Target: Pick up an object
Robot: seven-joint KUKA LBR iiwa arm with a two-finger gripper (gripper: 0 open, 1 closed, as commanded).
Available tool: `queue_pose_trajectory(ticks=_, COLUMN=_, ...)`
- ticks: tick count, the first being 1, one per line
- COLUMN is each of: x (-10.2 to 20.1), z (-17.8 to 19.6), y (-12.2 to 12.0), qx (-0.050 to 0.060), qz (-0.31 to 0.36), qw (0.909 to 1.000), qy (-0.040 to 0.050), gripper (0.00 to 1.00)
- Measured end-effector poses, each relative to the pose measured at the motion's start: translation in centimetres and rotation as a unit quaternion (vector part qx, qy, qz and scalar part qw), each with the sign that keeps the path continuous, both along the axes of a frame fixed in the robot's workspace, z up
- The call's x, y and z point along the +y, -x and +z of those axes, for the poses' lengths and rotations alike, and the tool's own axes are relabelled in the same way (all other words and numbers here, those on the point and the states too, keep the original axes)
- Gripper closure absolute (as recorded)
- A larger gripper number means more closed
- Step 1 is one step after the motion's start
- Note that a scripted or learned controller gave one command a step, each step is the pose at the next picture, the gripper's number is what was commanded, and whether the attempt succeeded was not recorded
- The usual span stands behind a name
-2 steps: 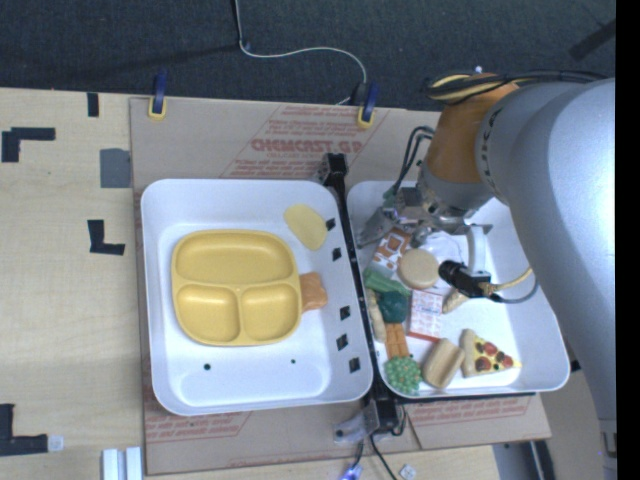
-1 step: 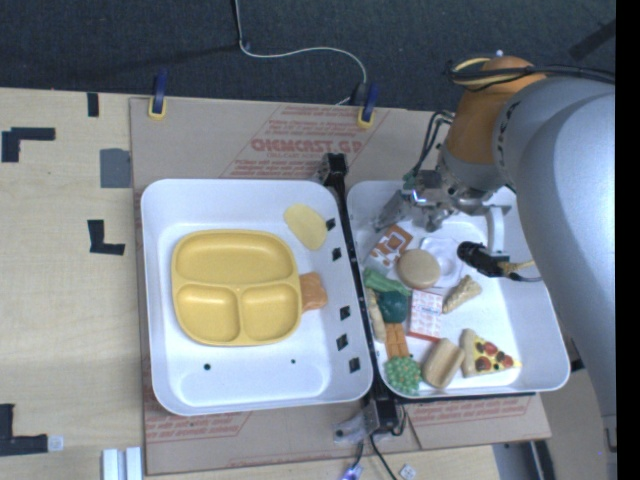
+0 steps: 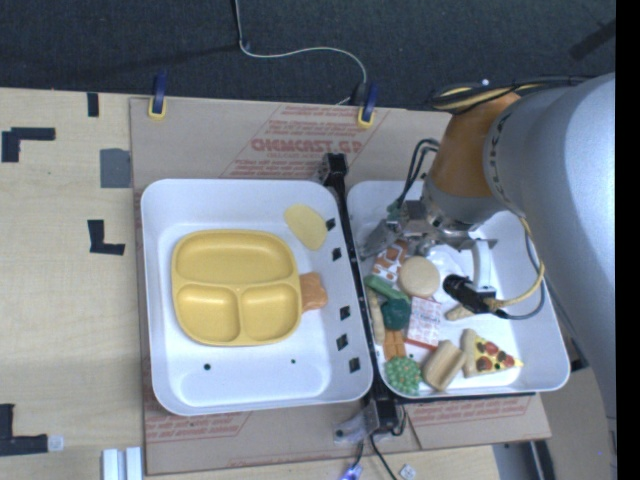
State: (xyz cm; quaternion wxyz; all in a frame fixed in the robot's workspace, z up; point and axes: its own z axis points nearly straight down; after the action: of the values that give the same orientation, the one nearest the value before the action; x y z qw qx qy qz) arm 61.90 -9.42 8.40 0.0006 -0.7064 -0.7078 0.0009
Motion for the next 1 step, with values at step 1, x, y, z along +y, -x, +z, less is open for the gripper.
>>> queue_pose_trajectory(ticks=1, x=-1.10, z=-0.07, y=-3.17, qx=-0.001, qz=0.001, qw=1.0000, qy=-0.0004, gripper=0.00)
